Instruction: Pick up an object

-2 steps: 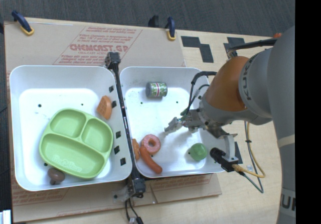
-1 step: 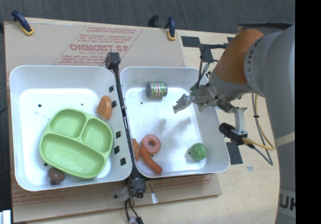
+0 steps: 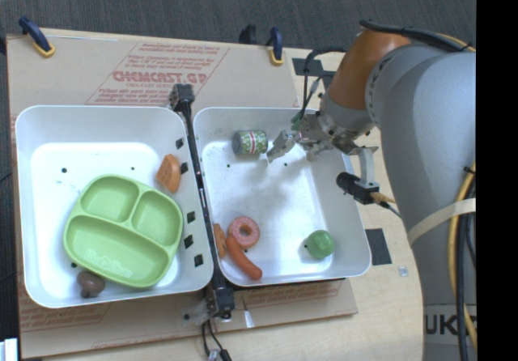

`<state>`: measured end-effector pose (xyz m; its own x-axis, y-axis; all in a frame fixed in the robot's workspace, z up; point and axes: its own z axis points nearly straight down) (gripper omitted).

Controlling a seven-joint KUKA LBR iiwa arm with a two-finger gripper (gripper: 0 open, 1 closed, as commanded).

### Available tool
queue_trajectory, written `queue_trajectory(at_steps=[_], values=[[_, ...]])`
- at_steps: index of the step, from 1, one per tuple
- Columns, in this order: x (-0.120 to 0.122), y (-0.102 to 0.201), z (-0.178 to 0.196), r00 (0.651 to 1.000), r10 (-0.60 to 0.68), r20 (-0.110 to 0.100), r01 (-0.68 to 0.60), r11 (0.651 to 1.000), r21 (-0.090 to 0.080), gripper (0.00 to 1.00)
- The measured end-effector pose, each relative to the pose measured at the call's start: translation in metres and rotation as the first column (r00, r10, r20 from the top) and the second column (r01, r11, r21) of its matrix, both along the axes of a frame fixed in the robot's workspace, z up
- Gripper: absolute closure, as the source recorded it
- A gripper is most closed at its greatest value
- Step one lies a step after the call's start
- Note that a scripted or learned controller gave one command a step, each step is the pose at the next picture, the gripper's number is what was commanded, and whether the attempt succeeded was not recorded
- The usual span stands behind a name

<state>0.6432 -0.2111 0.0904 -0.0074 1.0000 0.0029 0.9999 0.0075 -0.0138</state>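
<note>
Tool (image 3: 281, 146) sat low over the far part of the right bin (image 3: 344, 214), fingers spread, nothing between them. Small green-labelled can (image 3: 250, 142) lay on its side just left of the tool, close but apart. Pink ring (image 3: 244, 231) and orange sausage (image 3: 243, 259) lay near the front left corner, green ball (image 3: 320, 244) at front right. Left bin (image 3: 36, 145) held a green divided tray (image 3: 123, 228), an orange piece (image 3: 169, 173) and a brown lump (image 3: 90, 283)

Bins (image 3: 40, 129): white. Divided tray (image 3: 121, 230): light green. Doughnut (image 3: 244, 231): pink. Ball (image 3: 319, 244): green. Carrot (image 3: 242, 258): orange. Can (image 3: 250, 142): green label.
</note>
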Motion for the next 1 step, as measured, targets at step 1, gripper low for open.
queue_trajectory(at_steps=[1], values=[[0.0016, 0.0001, 0.0111, 1.000, 0.003, 0.006, -0.003, 1.000, -0.002, 1.00]])
